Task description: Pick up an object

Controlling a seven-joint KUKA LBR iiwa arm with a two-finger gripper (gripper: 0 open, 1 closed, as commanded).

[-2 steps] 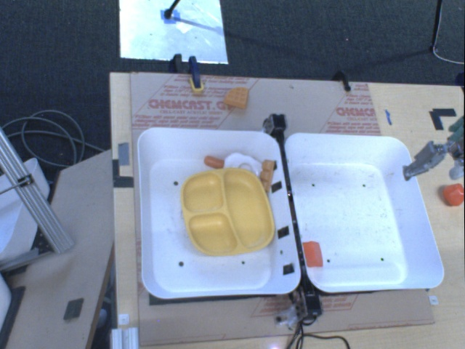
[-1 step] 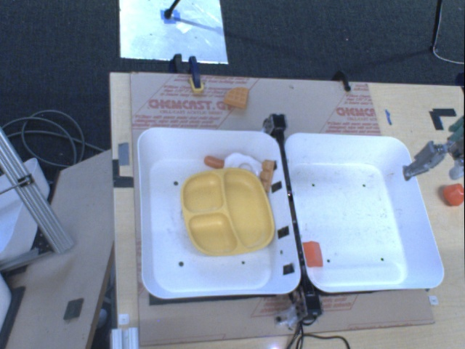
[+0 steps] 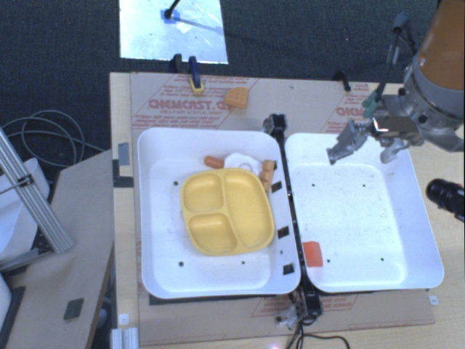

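My gripper (image 3: 363, 152) hangs above the far edge of the right bin (image 3: 407, 217), open, with nothing between its two spread fingers. A small orange-red block (image 3: 312, 253) lies in the right bin's near left corner, well away from the gripper. In the left bin (image 3: 160, 195) sits a yellow divided plate (image 3: 227, 211). Behind the plate lie an orange sausage-shaped piece (image 3: 213, 162), a white piece (image 3: 240, 161) and a tan piece (image 3: 268, 171).
An orange waffle-like piece (image 3: 236, 97) rests on the bench behind the left bin, outside both bins. A black divider with clips (image 3: 280, 187) runs between the bins. A shiny metal sheet (image 3: 173, 19) lies on the floor beyond the bench.
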